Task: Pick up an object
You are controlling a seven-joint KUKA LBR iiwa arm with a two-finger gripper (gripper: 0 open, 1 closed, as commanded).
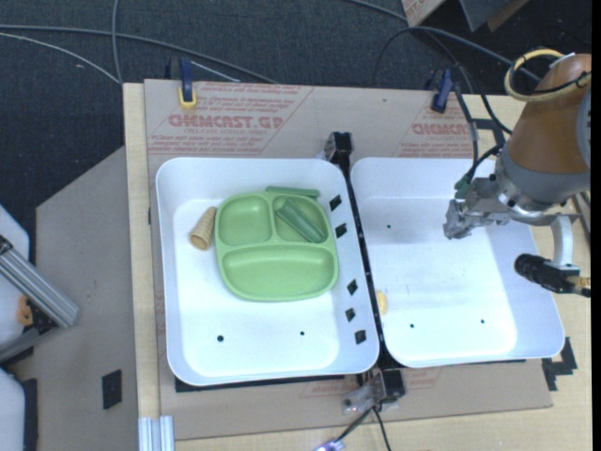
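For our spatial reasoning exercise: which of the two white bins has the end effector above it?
The right bin; the end effector hangs over it, while the left bin holds the green tray.

Two bins sit side by side on a bench, the arm reaching in from the right.
A divided tray (274, 275) lies in the left bin (188, 346), a cone (201, 228) just beside its left edge and a flat piece (291, 193) against its far rim. The gripper (457, 222) hangs over the right bin (451, 336), near its far right part.
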